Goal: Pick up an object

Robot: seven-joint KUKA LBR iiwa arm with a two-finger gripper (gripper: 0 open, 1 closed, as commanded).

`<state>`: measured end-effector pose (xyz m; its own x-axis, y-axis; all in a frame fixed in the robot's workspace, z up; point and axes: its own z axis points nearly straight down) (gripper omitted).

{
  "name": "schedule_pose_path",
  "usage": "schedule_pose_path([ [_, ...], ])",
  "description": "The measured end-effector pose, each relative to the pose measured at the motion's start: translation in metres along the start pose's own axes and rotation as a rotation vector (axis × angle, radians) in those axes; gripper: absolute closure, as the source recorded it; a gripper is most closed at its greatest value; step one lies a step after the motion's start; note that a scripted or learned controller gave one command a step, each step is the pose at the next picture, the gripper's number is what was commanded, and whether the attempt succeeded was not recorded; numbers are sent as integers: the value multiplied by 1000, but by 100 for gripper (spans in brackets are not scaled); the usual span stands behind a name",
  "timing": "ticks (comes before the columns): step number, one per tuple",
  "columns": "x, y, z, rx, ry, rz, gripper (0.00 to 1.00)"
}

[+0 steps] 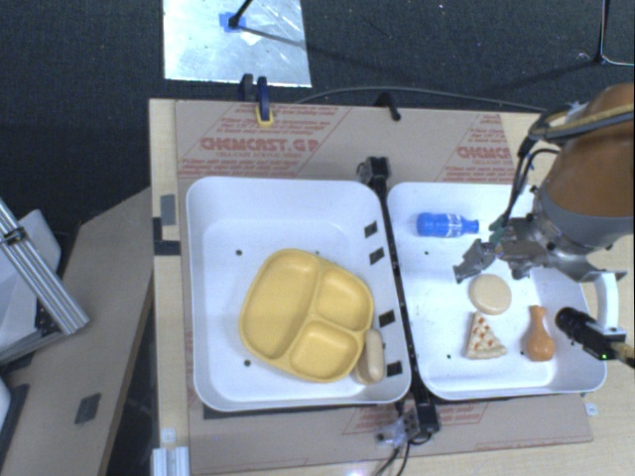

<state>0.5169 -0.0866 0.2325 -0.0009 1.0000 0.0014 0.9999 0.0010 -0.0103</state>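
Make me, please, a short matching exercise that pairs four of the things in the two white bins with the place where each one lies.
Things:
1. blue bottle
2. yellow tray
3. pizza slice
4. round bun

Places:
A. left bin, taking up most of its floor
B. right bin, near its front edge
C. right bin, far side, lying flat
D. right bin, just under the gripper

Pairs: 1-C, 2-A, 3-B, 4-D

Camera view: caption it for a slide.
Gripper hovers beside a round cookie in the right bin.
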Motion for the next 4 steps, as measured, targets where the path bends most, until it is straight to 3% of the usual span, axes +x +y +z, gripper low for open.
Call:
schedule_pose_path([
  [1, 0, 2, -6, -12, -1, -2, 0],
  [3, -18, 4, 110, -7, -1, 0, 0],
  [4, -17, 5, 150, -8, 0, 0, 0],
])
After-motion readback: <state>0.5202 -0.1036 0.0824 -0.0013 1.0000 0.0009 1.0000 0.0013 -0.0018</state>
